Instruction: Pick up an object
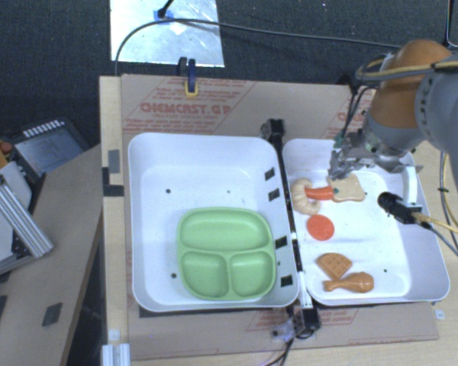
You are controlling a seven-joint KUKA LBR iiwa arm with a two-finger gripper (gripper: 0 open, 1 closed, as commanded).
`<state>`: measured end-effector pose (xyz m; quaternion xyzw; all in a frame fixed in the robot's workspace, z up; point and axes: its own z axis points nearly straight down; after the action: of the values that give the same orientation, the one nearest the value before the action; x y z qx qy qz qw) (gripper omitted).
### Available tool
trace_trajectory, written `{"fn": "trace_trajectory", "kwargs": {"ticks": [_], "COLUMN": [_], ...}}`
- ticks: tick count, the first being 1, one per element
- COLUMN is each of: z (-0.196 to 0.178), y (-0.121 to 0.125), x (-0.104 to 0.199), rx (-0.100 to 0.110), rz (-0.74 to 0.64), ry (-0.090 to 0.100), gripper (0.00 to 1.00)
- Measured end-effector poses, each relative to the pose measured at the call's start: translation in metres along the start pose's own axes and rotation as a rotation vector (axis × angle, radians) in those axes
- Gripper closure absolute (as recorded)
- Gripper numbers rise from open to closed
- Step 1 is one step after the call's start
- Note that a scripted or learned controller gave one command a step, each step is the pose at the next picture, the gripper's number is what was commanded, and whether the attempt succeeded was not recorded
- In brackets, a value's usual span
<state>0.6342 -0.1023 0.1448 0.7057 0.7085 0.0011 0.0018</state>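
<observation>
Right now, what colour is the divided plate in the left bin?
Light green plate, clear in the camera view.

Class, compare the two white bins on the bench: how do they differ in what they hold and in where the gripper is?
The left bin holds one large green divided plate; the right bin holds several small toy foods, such as an orange disc and a drumstick. The gripper hangs over the right bin, not the left. Both are shallow, white and rounded at the corners.
</observation>
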Motion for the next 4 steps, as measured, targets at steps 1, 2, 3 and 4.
{"fn": "trace_trajectory", "kwargs": {"ticks": [1,2,3,4], "z": [-0.052,-0.097,-0.152,-0.134], "y": [0.008,0.01,0.012,0.018], "x": [0.009,0.004,0.004,0.055], "rx": [-0.004,-0.003,-0.004,0.002], "rz": [-0.001,-0.001,-0.002,-0.005], "ry": [0.0,0.0,0.0,0.003], "gripper": [1.0,1.0,1.0,1.0]}}
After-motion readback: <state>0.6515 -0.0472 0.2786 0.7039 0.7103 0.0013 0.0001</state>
